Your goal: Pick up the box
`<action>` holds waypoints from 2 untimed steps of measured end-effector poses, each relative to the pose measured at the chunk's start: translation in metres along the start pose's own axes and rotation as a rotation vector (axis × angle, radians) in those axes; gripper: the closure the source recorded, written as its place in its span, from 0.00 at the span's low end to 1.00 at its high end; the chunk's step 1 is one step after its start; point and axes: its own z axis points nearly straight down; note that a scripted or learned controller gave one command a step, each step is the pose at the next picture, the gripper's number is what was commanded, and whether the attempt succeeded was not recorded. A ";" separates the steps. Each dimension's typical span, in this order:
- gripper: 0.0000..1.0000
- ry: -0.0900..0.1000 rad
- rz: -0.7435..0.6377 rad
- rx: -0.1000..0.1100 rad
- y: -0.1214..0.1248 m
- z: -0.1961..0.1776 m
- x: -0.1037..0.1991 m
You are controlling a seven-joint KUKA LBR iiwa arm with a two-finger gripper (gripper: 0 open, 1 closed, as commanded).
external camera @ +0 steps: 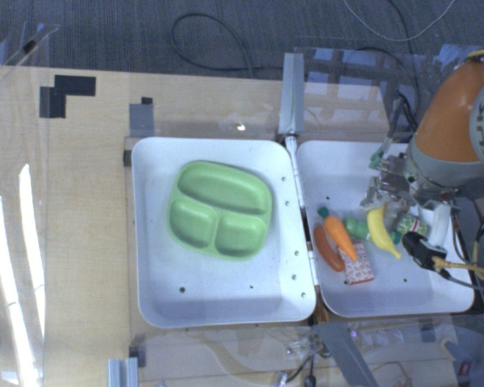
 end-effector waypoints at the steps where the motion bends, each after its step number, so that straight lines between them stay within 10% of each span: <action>1: 1.00 0.000 -0.025 -0.001 -0.005 0.016 -0.001; 2: 1.00 0.000 -0.067 -0.002 0.022 0.012 -0.007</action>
